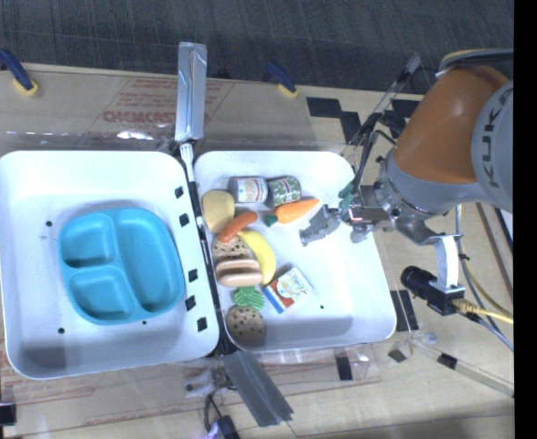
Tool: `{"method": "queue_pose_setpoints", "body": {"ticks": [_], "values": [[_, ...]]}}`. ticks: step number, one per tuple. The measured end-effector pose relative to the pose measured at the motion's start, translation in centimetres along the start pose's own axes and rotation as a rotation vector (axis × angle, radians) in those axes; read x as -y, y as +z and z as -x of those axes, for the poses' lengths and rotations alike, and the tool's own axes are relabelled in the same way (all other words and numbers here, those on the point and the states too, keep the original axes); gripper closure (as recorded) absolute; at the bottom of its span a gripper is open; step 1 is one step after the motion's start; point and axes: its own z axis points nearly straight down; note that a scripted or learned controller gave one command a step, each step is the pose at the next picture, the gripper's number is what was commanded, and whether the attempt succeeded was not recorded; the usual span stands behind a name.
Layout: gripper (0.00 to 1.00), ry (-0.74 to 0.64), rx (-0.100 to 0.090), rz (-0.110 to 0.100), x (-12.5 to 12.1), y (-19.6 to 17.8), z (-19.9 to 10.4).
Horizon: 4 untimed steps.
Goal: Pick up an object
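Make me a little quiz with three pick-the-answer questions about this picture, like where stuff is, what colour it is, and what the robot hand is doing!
1. Where is the divided tray?
A. In the left bin
B. In the right bin
C. On the floor

2. What colour is that tray?
A. Red
B. Blue
C. Yellow

3. Where is the gripper right now?
A. Over the left bin
B. Outside both bins
C. Inside the right bin, beside the carrot

Answers:
1. A, because the tray lies in the left bin, alone.
2. B, because it is light blue against the white bin.
3. C, because the gripper sits above the right bin floor, just right of the carrot, with nothing seen between its fingers.
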Motion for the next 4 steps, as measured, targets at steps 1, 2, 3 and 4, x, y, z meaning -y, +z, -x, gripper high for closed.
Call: {"method": "queue_pose_setpoints", "body": {"ticks": [1,2,3,4], "values": [[0.0,0.002,-0.001,-0.01,-5.6,14.8,-5.6],[1.0,0.001,0.001,-0.006,-5.7,13.6,-5.4],[0.0,0.001,0.001,-0.006,-5.7,13.6,-5.4],[0.0,-0.009,-0.001,0.007,-5.4,16.3,-3.9]]}}
